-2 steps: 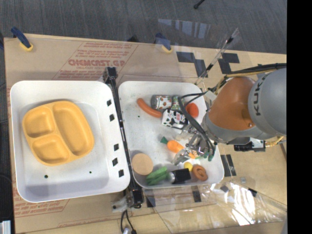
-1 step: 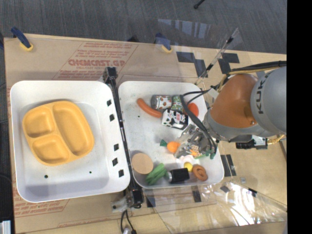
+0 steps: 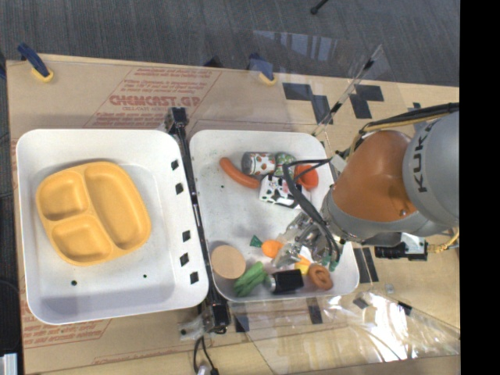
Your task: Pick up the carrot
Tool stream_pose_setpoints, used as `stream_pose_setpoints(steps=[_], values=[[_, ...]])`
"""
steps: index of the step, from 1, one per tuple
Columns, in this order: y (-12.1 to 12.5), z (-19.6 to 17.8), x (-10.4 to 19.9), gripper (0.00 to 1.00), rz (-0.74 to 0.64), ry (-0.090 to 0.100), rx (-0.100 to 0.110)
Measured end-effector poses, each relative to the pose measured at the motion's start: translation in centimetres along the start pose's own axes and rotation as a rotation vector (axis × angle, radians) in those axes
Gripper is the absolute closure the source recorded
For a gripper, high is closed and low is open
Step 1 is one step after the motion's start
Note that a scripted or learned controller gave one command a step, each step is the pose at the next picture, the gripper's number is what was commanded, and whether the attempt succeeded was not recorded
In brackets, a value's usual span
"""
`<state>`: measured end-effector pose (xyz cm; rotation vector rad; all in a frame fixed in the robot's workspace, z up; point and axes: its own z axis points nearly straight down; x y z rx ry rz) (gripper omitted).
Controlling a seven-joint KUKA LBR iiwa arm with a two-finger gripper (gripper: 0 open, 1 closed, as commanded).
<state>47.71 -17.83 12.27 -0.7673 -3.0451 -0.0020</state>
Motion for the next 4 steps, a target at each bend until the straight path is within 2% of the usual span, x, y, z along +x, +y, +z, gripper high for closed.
stream_pose_setpoints(steps=[1, 2, 3, 4], values=[[0.1, -1.0, -0.2, 1.00, -0.007, -0.003, 0.000], [0.1, -1.0, -0.2, 0.00, -0.008, -0.002, 0.000], [-1.9, 2.9, -1.3, 0.00, 0.186, -0.005, -0.002], [-1.3, 3.1, -0.8, 0.00, 0.584, -0.003, -0.001]])
